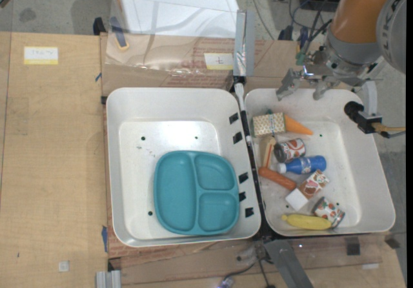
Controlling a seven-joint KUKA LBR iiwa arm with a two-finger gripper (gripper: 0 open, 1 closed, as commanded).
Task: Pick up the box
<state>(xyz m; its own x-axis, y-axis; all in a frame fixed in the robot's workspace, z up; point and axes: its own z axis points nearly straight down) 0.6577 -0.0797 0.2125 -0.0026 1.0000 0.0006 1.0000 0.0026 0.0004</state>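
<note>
A small cream box with a dotted pattern lies at the far left corner of the right bin, next to an orange carrot. My gripper hangs over the bin's far rim, up and to the right of the box and apart from it. Its two fingers point down and stand open with nothing between them.
The right bin also holds a can, a blue bottle, an orange sausage, a red-and-white carton, a white cube, a banana and another can. A teal divided plate lies in the left bin.
</note>
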